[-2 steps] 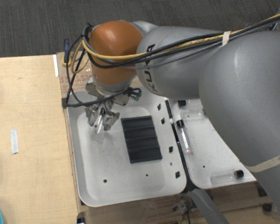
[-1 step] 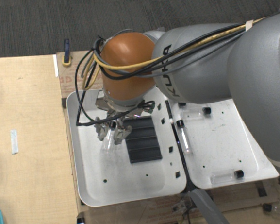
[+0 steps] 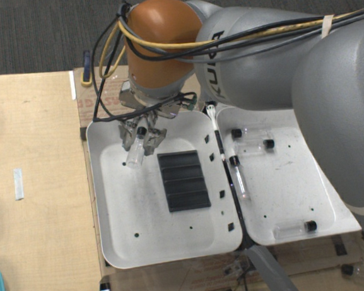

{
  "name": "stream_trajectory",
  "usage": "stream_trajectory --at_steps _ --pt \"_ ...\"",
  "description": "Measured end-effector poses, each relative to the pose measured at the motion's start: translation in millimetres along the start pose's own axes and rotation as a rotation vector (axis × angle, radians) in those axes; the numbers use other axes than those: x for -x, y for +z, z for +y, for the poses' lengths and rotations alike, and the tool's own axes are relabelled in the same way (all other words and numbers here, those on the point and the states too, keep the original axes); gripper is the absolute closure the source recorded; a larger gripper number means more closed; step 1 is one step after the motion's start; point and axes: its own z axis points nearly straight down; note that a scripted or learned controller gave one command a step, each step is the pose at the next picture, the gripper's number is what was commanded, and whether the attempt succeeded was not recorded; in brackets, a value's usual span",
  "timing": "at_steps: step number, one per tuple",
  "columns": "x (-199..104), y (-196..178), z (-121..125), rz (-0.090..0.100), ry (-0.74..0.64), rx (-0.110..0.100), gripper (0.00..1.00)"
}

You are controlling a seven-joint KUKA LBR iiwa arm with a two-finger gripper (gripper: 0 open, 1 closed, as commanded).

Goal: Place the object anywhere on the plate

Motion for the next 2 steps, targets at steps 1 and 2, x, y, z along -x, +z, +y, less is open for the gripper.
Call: stream_trajectory --at_steps 1,2 --pt "-38.8 -5.2 35.7 0.003 -0.098 0.002 1.00" --pt "-23.9 -26.8 -5.2 0.002 0.631 -0.002 1.00"
